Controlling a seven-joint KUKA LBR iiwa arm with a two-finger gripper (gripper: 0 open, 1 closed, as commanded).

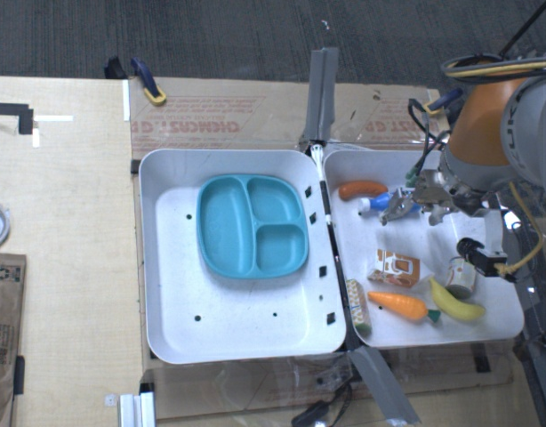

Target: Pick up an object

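The fingers (399,210) look slightly parted to me, closed on nothing, hanging in the right bin (513,323) just right of the blue object (377,204). The hot dog (362,189) lies just above that object; carton (397,268), carrot (398,304) and banana (455,300) lie below it.

A robotics lab: 2 white bins (153,265) on a taped bench (60,185).

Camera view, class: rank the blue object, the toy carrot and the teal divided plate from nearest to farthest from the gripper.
1. Small blue object, just left of the gripper.
2. Orange toy carrot, right bin's front.
3. Teal divided plate, left bin.
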